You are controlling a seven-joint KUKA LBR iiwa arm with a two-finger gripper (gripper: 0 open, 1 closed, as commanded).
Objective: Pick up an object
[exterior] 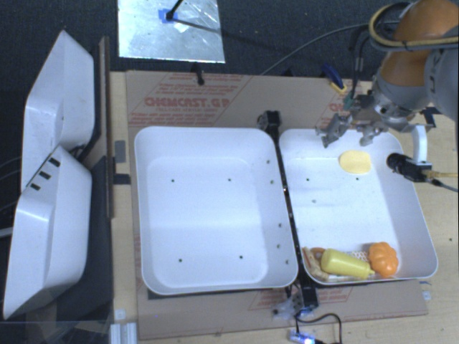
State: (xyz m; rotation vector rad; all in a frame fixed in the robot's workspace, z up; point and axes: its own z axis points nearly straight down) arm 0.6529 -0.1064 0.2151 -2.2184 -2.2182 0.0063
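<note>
Basically, near edge first: the right bin (423,260) has a cluster jammed in its near corner — a yellow bottle-shaped toy (346,263) lying on its side, an orange round fruit toy (384,259) touching its right end, and a flat tan piece (313,258) partly under its left end. All look like light plastic; the bottle shape is probably smooth and a bit slippery, best pinched across its narrow body, though the bin wall crowds that spot. The orange one is rounded, likely to roll out of a pinch.

Left bin (143,213) — just bare white floor with small dots.

Further back in the right bin, a pale yellow flat disc (355,162) lies alone, well apart from the cluster. Thin and low, so hard to get fingers under; edge-to-edge pinch is my guess, probably light and stiff.

Gripper (347,132) hangs just beyond the disc at the bin's far rim, fingers spread apart, nothing between them.
</note>
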